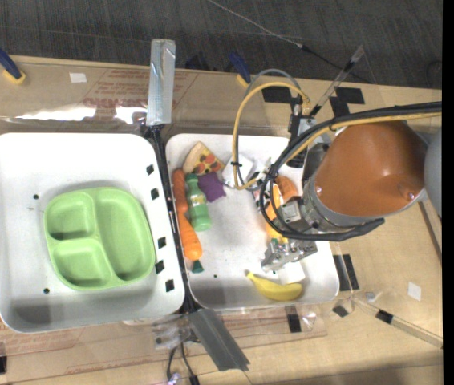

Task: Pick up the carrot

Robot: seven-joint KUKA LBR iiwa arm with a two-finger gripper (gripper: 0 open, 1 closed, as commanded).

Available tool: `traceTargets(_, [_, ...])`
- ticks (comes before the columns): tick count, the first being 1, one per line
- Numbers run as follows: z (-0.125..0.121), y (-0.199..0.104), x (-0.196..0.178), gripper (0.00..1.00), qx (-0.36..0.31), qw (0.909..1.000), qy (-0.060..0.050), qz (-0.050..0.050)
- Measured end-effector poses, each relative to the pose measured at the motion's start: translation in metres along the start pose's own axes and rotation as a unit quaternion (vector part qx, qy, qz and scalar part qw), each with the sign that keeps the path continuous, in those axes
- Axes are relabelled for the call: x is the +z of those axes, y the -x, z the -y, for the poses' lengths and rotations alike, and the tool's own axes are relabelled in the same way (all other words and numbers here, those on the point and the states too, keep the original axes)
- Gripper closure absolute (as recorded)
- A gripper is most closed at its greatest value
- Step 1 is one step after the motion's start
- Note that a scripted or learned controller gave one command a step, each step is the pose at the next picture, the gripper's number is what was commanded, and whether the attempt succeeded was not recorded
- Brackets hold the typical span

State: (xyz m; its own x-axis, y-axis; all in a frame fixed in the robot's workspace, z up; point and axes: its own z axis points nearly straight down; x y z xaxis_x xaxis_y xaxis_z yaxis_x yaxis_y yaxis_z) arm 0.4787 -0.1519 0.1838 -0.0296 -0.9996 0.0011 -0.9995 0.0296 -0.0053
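Observation:
The carrot (190,239) lies lengthwise against the left wall of the right bin (235,283), orange with its green top toward the front. Its upper part is tucked beside a green bottle (199,212). My gripper (281,253) hangs low over the right half of the same bin, well to the right of the carrot and just above a banana (277,288). I see nothing held in it. The bulky orange wrist band (367,171) hides the bin's right side.
A pizza slice (201,160), a purple piece (211,187) and a reddish-orange stick (180,186) crowd the bin's back left. An orange item (288,189) sits under the cables. The left bin (18,159) holds a green divided plate (99,237).

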Motion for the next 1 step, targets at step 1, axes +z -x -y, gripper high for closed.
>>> traceTargets(1, [-0.0012,-0.0438,0.0285,1.00,-0.019,0.9998,0.004,0.002])
